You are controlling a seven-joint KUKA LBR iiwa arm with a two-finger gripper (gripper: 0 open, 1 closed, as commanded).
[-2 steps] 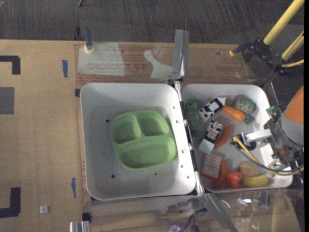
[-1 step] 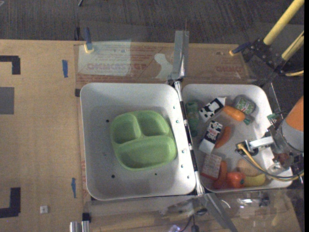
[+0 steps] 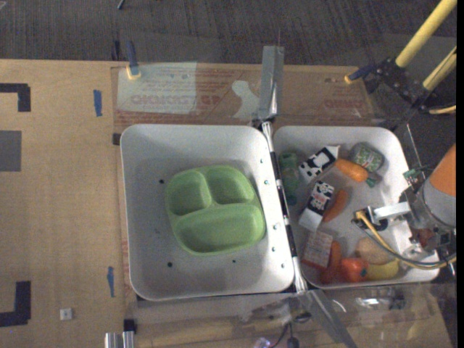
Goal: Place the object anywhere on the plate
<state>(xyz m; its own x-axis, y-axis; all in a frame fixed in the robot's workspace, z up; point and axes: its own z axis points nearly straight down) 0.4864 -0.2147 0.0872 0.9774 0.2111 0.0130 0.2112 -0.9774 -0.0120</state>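
Currently the green plate [image 3: 215, 210] sits in the middle of the left bin [image 3: 138, 151], its three compartments bare, so the task is not yet done. The right bin [image 3: 395, 138] holds a crowd of toy food: a cow-patterned carton [image 3: 319, 163] at about 11 o'clock, a carrot [image 3: 351, 170] near 12 o'clock, a green can [image 3: 367, 157] at 1 o'clock, a second small carton [image 3: 319, 198] near the centre, and a tomato [image 3: 352, 269] and banana [image 3: 383, 270] down at 6 o'clock.

The arm [image 3: 442, 194] enters at 3 o'clock of that bin, with the end effector [image 3: 419, 243] low over its 4 o'clock corner, just beside the banana. Cables and the wrist cover it, so I cannot tell whether it is apart or together, and nothing can be seen held in it.

The risk lies in the clutter. Items at 6 o'clock touch or overlap, so a descent there could pinch two at once or nudge a rounded piece aside. A weak hold could also drop the object while it crosses the rim between the bins toward 9 o'clock, leaving it short of the plate.
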